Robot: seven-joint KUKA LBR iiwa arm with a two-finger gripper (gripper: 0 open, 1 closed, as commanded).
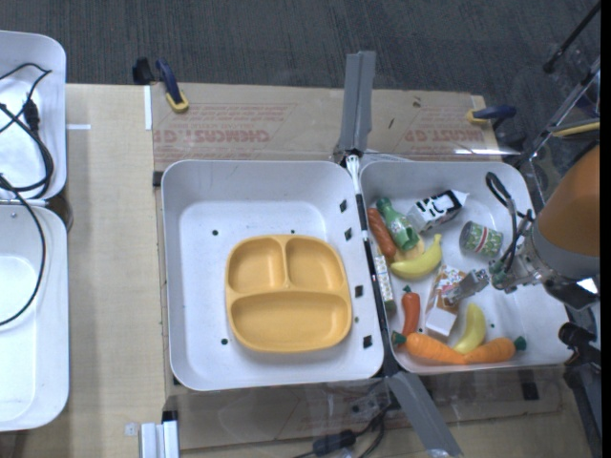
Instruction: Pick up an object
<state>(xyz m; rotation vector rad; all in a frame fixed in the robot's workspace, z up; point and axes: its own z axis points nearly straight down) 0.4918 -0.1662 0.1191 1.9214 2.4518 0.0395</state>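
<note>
The right bin [377, 175] holds a jumble of toy food. A yellow banana [420, 260] lies beside a green bottle [396, 222] and a red-orange pepper [381, 238]. Behind them are a black-and-white carton [439, 208] and a green can [480, 239]. Near the front lie a second banana [470, 327], two orange carrots [437, 349] [493, 351], a small red chili [410, 313] and a white block [439, 322]. My gripper [498, 277] is low in the bin's right half, just right of a printed packet [454, 286]. I see nothing held in it.
The left bin [191, 256] contains a yellow divided plate [286, 294]. A black spoon [498, 189] rests at the right bin's back right. The grey and orange arm [578, 213] crosses the bin's right rim. White trays with black cables [24, 160] sit at far left.
</note>
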